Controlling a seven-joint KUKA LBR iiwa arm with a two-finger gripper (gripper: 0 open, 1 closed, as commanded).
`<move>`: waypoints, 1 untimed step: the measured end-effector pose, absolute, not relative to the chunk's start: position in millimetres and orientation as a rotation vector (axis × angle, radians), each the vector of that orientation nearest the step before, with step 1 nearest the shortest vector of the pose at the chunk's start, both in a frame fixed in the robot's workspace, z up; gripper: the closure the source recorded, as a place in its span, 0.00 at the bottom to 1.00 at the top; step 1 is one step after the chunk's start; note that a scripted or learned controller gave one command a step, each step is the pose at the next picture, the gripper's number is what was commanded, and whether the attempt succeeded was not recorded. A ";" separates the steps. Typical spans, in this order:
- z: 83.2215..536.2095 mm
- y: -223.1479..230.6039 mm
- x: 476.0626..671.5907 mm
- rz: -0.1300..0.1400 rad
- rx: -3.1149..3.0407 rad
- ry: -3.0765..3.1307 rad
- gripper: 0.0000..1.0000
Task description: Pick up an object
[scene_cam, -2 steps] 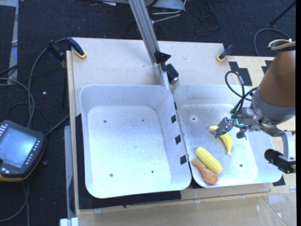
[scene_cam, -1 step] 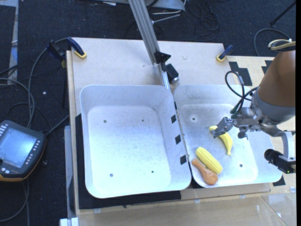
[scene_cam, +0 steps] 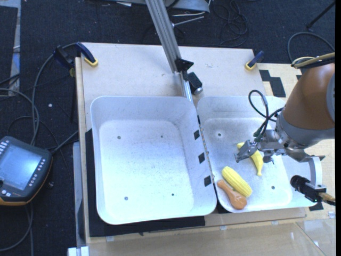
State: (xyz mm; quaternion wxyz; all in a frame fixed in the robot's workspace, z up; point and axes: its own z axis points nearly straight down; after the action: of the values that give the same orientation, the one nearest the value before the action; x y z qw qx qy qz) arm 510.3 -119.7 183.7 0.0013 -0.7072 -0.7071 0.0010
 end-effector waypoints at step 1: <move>125.5 -121.3 501.0 0.004 -2.219 -2.218 0.00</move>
State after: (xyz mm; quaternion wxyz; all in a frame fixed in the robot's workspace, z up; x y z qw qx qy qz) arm 501.0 -121.3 125.5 0.0020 -0.7072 -0.7070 0.0014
